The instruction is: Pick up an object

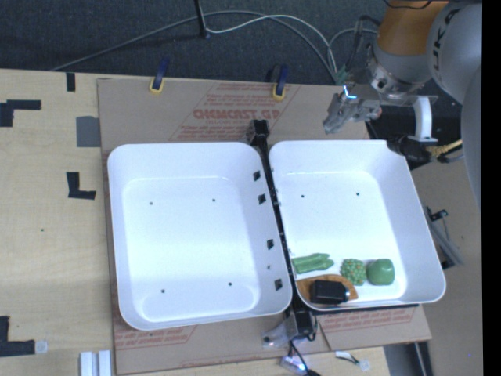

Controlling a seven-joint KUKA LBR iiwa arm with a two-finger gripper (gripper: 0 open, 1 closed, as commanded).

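The arm's gripper (342, 116) hangs in the upper right of the frame, above the far rim of the right bin (407, 178) and outside its floor; whether the claw is wide or narrow cannot be told at this size, and nothing is seen held in it. In my judgement the pick is at its approach step, with no object yet engaged. The candidate objects lie clustered in the lower part of the right bin, near its near wall and well apart from the gripper: a long green pod (311, 262), a knobbly green floret (353, 270) just beside a round green piece (380, 272), and a black object (329, 291) resting on an orange-brown piece (345, 282). The next move would call for travel toward the bottom of the frame across the bin, then a descent onto one item; the round green piece stands at the cluster's right end and looks the cleanest target, while the stacked black object is likely to shift. The left bin (188, 163) has a bare white floor. Both bins sit on a cardboard sheet (227, 112) held by clamps (159, 79) at its far edge, on a pale wooden bench (47, 233); dark carpet (94, 14) with trailing cables (258, 22) runs along the top of the frame.
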